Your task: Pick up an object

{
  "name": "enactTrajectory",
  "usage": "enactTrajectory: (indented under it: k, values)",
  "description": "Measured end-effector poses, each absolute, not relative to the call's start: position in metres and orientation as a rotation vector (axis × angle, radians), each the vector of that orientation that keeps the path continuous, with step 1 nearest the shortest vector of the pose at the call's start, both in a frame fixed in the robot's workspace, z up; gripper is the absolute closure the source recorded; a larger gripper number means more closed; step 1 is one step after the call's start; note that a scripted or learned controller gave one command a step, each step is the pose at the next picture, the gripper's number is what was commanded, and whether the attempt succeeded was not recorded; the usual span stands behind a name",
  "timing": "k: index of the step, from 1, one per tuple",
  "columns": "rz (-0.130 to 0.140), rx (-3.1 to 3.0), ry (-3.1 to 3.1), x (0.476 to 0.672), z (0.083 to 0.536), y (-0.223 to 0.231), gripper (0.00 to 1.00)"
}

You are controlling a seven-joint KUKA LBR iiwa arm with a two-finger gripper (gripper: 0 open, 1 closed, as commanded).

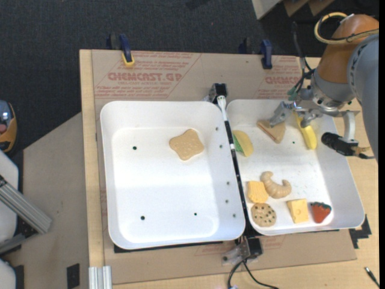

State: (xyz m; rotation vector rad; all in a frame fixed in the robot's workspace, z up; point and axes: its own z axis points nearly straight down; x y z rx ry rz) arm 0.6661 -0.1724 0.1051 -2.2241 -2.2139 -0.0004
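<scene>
Left bin [120, 179]: holds one tan, toast-shaped piece [186, 144] in its upper middle, well apart from the arm.
Divider zone: a yellow-green piece [243, 142] lies just right of the rim where the bins meet.
Right bin [343, 179]: a tan wedge [271, 130] sits near the top, a croissant [276, 185] at mid-bin; along the lower edge lie a cookie [263, 214], two cheese-like yellow blocks and a strawberry [320, 212].
Gripper [295, 112]: at the upper right of the frame, fingers spread, nothing between them; one tip is close to the wedge, the other close to a yellow banana-like piece [308, 136].
Likely target: wedge or banana, I judge; neither is lifted.
Risk: with the tips straddling two items, closing may nudge the wedge aside or pinch only its thin edge, so it slips out on the lift.
</scene>
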Motion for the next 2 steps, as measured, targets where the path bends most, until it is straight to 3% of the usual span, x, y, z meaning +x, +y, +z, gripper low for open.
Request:
enactTrajectory:
  k: [1,2]
  values:
    - [-0.02,-2.204,-2.211,0.671,0.094,-0.214,0.0]
    - [-0.016,-2.221,-2.228,0.647,0.098,-0.22,0.0]
